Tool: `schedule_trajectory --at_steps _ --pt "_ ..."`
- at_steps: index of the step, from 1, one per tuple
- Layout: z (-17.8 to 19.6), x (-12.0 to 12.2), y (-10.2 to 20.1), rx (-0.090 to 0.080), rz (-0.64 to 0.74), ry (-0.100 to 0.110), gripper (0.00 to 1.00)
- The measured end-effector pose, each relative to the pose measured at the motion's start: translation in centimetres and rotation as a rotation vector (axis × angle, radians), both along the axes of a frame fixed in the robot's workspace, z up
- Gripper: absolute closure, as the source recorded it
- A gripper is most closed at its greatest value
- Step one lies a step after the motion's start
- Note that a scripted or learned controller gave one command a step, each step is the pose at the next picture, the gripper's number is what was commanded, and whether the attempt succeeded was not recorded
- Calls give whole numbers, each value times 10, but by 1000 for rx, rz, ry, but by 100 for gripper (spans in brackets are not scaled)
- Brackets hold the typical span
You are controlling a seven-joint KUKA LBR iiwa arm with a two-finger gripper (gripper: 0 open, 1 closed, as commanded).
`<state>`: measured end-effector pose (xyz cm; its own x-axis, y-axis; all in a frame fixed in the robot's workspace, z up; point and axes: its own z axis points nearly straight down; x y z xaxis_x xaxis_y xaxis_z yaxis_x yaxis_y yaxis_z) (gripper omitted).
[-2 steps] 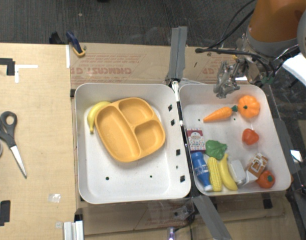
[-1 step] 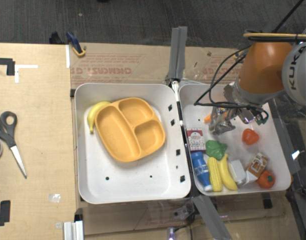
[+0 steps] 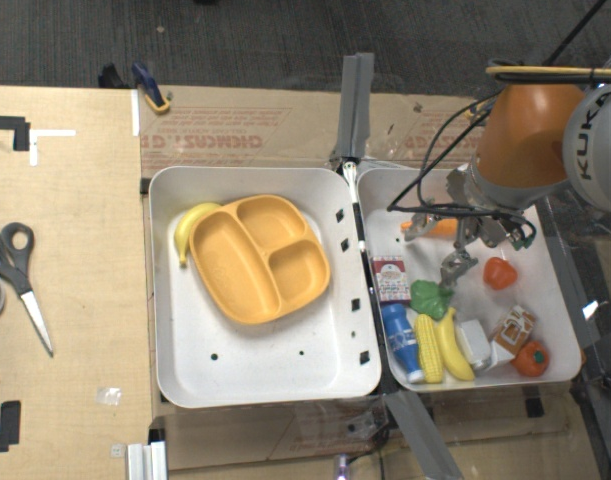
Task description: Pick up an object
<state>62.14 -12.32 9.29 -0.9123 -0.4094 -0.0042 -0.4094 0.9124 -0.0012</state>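
My gripper [image 3: 465,258] hangs low over the right bin [image 3: 560,268], just above and right of a green toy vegetable [image 3: 431,299]. Nothing shows held in it. A red pepper [image 3: 500,273] lies to its right and an orange piece [image 3: 441,228] sits behind it, partly hidden by the wrist. At the bin's front lie a corn cob [image 3: 428,347], a yellow banana [image 3: 453,347], a blue can [image 3: 399,336], a grey-white block [image 3: 475,343], a small brown box [image 3: 515,328] and an orange-red fruit [image 3: 532,358]. A red and white carton [image 3: 390,278] rests by the left wall.
The left bin [image 3: 255,368] holds an orange divided plate [image 3: 261,258] with a second banana [image 3: 189,231] against its left rim. Scissors [image 3: 21,280] lie on the wooden bench at far left. A grey post [image 3: 355,108] rises behind the bins' shared wall.
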Motion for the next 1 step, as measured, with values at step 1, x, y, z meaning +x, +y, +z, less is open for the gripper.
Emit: schedule_trajectory --at_steps 1 --pt "-1 -102 -2 0 -181 2 0"
